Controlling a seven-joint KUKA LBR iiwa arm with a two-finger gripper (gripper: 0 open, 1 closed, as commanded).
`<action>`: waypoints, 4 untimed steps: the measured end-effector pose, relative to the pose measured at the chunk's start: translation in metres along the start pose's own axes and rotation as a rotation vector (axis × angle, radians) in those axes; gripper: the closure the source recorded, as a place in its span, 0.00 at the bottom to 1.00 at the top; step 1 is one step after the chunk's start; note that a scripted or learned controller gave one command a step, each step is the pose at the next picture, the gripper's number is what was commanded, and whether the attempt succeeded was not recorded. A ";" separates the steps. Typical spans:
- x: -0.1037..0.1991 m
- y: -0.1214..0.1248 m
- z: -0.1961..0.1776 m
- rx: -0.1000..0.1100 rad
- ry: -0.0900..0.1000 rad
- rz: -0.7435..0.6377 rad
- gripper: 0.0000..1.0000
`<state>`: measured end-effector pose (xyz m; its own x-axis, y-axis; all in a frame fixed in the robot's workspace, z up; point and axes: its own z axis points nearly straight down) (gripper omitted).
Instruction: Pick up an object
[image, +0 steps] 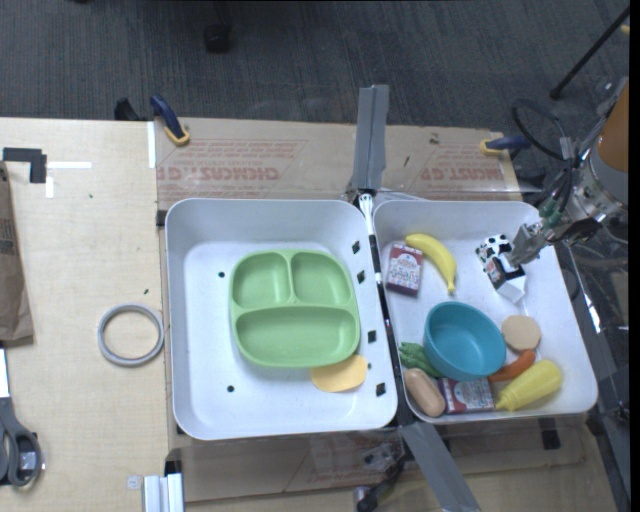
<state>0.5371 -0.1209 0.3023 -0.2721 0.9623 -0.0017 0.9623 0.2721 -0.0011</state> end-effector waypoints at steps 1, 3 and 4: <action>0.000 0.000 0.000 0.000 0.000 0.000 0.00; -0.057 0.082 0.087 0.003 0.001 0.253 0.00; -0.011 0.090 0.205 -0.008 -0.001 0.307 0.00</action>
<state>0.6267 -0.1074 0.0967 0.0315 0.9995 -0.0015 0.9995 -0.0315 0.0070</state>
